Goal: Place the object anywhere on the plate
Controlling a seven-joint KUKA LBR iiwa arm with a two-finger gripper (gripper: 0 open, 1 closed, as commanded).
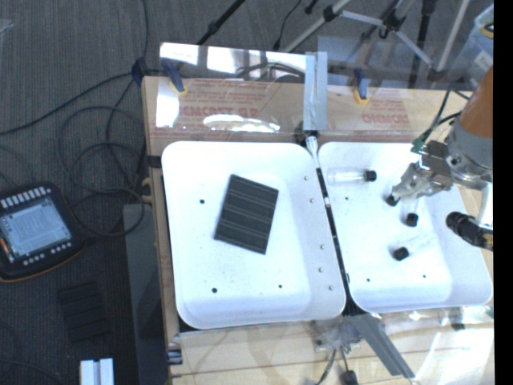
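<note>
A dark ribbed rectangular plate (247, 213) lies tilted in the middle of the left bin (192, 295). Two small clear tube-like objects with black caps lie in the right bin (433, 291): one (350, 176) near its back left corner, the other (409, 247) toward the front. My gripper (401, 208) hangs over the right bin between the two tubes, pointing left and down. Its two black-tipped fingers (392, 199) stand apart, so it is open, and I see nothing held between them.
The ridge between the two bins (329, 215) runs front to back, between the gripper and the plate. Behind the bins sit a cardboard strip and clamps (362, 95). A teach pendant (32, 229) lies on the floor at the left.
</note>
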